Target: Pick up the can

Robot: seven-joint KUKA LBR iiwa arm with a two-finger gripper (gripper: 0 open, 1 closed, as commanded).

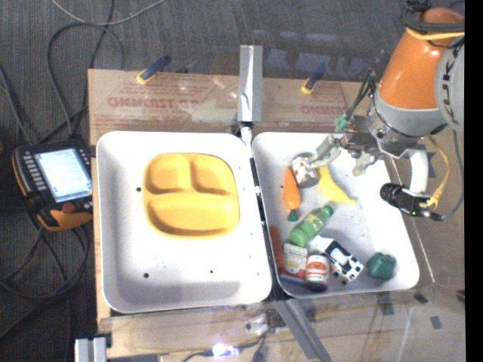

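Pincer [349, 151] position: above the right bin [407, 236], near its far edge, on the grey arm [419, 74] that enters from the right; whether its fingers are apart or together cannot be told, and nothing is seen between them; the can [317, 270], red-labelled and upright, stands at the near edge of the right bin, between a small jar [294, 259] and a black-and-white cow toy [346, 262]; a green bottle [309, 226] lies just behind these; a green pepper [382, 265] sits toward the near right corner; a carrot [291, 190], a banana [332, 187] and a small red-and-white object [303, 168] lie nearer the far edge; the left bin [121, 270] carries a yellow divided tray [192, 194]; both bins rest on the worktop [113, 96].
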